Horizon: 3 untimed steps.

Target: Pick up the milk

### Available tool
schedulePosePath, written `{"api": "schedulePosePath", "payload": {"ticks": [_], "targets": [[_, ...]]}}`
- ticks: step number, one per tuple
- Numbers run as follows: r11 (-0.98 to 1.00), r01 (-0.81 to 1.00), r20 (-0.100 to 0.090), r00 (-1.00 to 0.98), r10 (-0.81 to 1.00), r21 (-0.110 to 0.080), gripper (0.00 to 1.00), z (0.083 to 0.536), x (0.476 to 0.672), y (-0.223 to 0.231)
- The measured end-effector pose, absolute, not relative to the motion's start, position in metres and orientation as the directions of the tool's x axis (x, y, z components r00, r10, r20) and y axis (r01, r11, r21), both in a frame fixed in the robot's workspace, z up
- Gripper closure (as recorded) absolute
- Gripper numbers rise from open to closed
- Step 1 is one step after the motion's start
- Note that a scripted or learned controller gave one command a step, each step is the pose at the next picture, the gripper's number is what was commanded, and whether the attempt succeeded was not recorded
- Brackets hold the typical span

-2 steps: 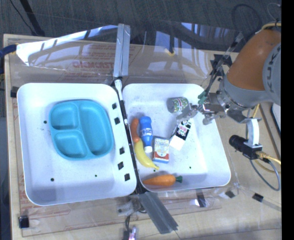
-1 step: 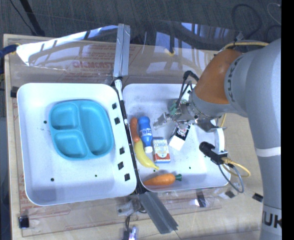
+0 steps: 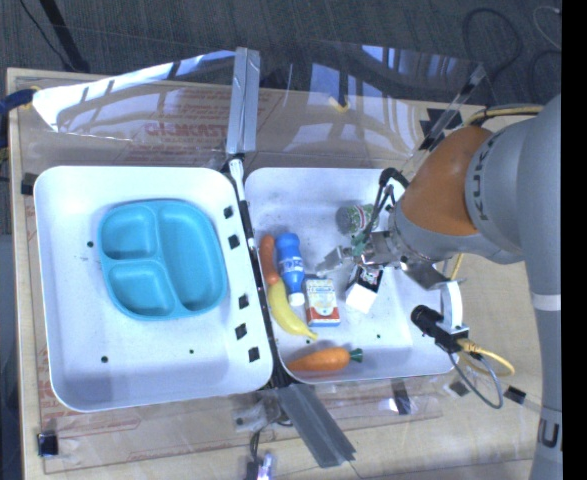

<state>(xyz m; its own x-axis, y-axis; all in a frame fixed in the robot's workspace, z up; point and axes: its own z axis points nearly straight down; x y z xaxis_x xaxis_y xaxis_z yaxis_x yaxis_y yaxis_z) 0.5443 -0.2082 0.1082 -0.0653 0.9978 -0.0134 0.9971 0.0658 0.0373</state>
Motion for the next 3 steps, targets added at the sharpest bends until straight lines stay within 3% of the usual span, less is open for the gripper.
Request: {"api": "schedulePosePath", "payload": {"ticks": [1, 2, 3], "targets": [[0.12, 0.992, -0.018, -0.119, 0.993, 0.039, 0.0, 0.108, 0.534, -0.21], [0.123, 0.991, -0.027, -0.121, 0.992, 0.047, 1.0, 0.124, 0.536, -0.214], [0.124, 0.991, -0.027, -0.123, 0.992, 0.047, 0.0, 0.123, 0.536, -0.213]]}}
